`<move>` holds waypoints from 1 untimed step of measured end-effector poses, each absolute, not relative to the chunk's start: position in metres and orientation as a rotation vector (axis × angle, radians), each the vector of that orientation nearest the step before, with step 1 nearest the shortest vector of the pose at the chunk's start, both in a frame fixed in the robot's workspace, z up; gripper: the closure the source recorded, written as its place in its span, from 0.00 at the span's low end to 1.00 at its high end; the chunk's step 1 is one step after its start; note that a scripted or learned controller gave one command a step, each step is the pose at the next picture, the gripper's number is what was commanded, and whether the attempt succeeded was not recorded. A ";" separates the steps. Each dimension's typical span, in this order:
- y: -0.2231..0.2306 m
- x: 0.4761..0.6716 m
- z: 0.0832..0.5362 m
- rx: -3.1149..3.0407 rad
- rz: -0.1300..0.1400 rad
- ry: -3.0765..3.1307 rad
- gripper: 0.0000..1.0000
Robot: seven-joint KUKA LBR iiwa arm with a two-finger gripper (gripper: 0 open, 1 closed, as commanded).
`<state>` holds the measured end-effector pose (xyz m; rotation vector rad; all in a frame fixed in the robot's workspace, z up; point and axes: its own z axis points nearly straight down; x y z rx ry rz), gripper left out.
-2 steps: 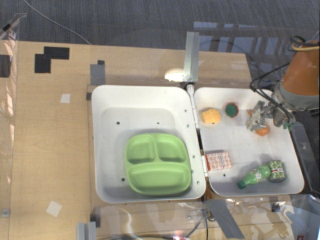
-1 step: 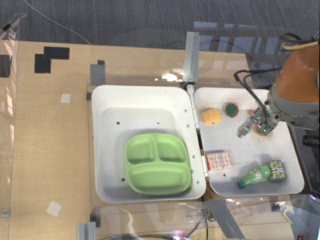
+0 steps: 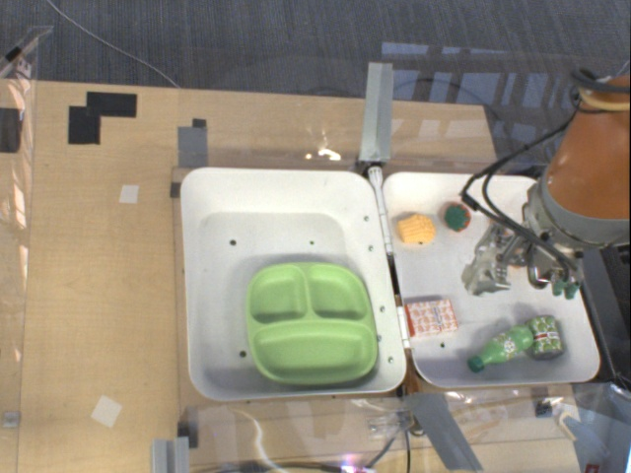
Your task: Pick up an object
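Observation:
My gripper (image 3: 490, 274) hangs low over the middle of the right bin (image 3: 582, 363), under the orange-banded wrist. A yellow corn-like toy (image 3: 416, 229) lies to its left near the bin's divider. A small green and red round toy (image 3: 456, 216) sits just up and left of the gripper. Below it, a red patterned packet (image 3: 431, 317) lies at the bin's left side. A green bottle (image 3: 515, 343) lies on its side near the front edge. I see nothing between the gripper and these objects touching.
The left bin (image 3: 217, 215) holds a green divided plate (image 3: 311, 321) toward its front. A metal rail (image 3: 375, 116) runs back from the seam between the bins. Black cables loop beside the wrist at the right.

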<state>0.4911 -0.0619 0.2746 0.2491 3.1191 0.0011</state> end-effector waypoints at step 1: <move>-0.106 0.496 0.216 -0.526 -0.002 3.092 1.00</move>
